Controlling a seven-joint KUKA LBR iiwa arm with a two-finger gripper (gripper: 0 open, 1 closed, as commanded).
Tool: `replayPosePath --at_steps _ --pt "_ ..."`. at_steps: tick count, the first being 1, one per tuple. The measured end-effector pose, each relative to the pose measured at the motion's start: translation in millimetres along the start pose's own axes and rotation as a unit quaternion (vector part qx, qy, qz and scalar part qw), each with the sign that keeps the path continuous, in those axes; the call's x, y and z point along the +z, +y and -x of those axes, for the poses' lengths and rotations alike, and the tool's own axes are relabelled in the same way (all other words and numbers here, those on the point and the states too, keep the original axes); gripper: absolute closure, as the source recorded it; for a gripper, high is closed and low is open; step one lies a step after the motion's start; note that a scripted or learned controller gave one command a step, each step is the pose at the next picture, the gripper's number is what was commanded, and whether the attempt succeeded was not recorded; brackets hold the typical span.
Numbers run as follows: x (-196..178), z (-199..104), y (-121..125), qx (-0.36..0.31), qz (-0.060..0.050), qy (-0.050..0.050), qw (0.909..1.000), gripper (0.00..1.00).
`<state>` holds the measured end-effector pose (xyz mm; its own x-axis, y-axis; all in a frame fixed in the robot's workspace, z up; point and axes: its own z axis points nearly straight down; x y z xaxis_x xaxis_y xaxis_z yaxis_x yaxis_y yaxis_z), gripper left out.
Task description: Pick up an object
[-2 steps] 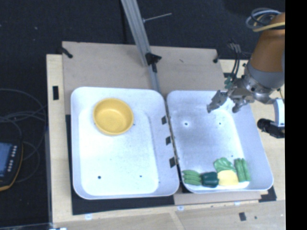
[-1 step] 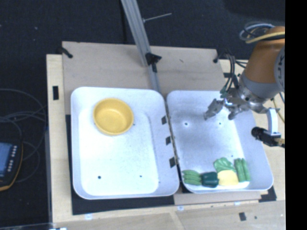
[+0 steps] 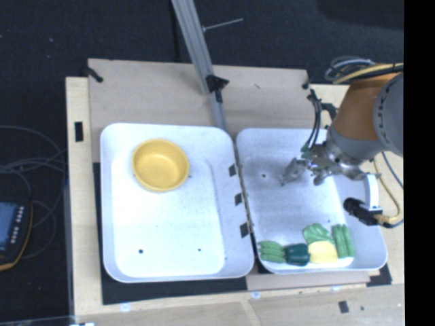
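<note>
Gripper (image 3: 304, 170): over the right bin's upper middle, reaching in from the right; one finger (image 3: 292, 171) slants down-left toward the floor, the other sits just right of it. They stand a little apart and nothing shows between them.
Arm (image 3: 363, 117): grey with an orange band, over the right bin's far right corner; black cables loop beside the wrist.
Right bin (image 3: 272, 148): white and shallow, on the bench's right half; bare floor under the gripper.
Toys: a cluster along the right bin's near edge, well apart from the gripper.
Yellow piece (image 3: 323, 252): in the middle of the cluster, at the near wall.
Dark green block (image 3: 297, 254): touching the yellow piece on its left.
Green pod (image 3: 271, 250): left end of the cluster, just beside the block.
Leafy green piece (image 3: 315, 233): just behind the yellow piece.
Green strips (image 3: 342, 240): right end of the cluster, toward the near right corner.
Left bin (image 3: 170, 250): white, side by side with the right bin, their inner rims touching.
Bowl (image 3: 160, 165): yellow, upright, in the left bin's far left part.
Pole (image 3: 194, 39): grey, slanting from the top of the view down to the bins' far edge between them.
Bench (image 3: 149, 90): tan board under both bins.
</note>
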<state>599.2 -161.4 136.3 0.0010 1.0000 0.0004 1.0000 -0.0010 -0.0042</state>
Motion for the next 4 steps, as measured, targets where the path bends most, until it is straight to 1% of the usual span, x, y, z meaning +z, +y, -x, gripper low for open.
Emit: replayPosePath --at_steps 1,2,3,4 --pt "-13.4 0.7 1.6 0.0 0.003 0.0 1.0 1.0" --pt "-64.0 -5.5 -4.7 0.0 0.005 -0.001 1.0 1.0" --pt "-108.7 -11.4 -4.7 -0.001 0.004 -0.001 1.0 1.0" --pt "-127.0 -10.8 -4.3 0.0 0.003 0.0 1.0 1.0"
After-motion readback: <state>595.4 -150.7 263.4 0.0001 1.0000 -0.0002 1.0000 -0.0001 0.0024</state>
